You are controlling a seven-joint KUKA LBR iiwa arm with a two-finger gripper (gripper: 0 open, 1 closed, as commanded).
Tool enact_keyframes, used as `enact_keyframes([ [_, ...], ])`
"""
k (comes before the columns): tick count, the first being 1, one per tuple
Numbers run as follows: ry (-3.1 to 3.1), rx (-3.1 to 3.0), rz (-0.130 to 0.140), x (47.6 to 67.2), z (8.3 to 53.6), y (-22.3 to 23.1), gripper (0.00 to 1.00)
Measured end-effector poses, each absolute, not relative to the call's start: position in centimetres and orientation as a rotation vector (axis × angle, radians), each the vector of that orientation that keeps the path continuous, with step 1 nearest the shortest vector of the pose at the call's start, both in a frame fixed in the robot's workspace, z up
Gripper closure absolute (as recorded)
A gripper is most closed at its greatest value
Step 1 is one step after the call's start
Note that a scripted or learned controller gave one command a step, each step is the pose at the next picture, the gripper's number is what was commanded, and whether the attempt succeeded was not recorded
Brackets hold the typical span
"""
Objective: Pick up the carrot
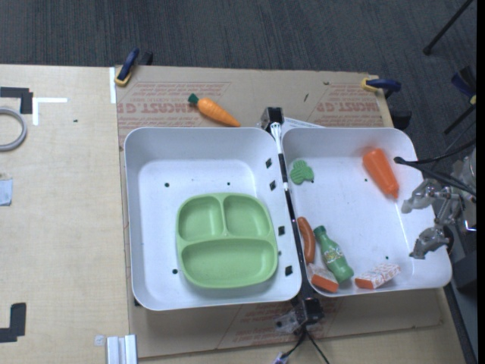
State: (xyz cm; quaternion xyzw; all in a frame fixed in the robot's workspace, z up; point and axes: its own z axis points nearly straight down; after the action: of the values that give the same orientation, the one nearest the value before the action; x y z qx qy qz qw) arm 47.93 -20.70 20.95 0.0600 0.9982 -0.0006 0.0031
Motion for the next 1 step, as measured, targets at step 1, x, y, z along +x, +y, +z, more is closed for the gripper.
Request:
enact_keyframes([
  [1, 3.138, -0.069, 0.0, 47.88, 18.83, -13.56, 0.0],
])
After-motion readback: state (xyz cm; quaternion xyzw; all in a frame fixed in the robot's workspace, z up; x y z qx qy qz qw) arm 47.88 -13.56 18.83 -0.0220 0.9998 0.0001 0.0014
